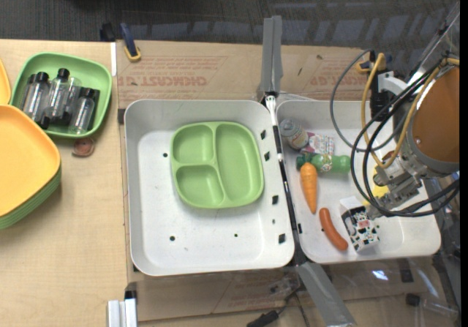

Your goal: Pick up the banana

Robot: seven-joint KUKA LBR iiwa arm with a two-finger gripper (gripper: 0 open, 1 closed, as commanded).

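- Gripper (393,190) hangs low over the right bin (409,245), towards its right side, at the end of the grey arm (439,124) with its orange band; whether it is open or closed cannot be told, the tip being lost among cables (358,135) and metal parts
- Yellow patch (381,174) shows just left of the gripper, inside the right bin; whether it is the banana or part of the wiring cannot be told
- Carrot (309,185) lies near the right bin's left wall, its green top towards the back and its point towards the front; a red sausage (333,229) lies at a slant just in front of it, apart from it
- White card (362,229) with dark and red marks rests beside the sausage, below the gripper
- Grey can (291,132), a pink-and-white packet (319,145) and a green item (335,164) crowd the bin's back left corner, close above the carrot
- Left bin (146,194) holds a green plate (217,164) with three sections, set towards the back and lying flat
- Both bins sit side by side on brown cardboard (190,73)
- Far left on the wooden bench (88,245), a green tray (95,77) carries several clear bottles (58,99) with dark caps; a stack of orange plates (25,164) sits in front of it, well apart from both bins
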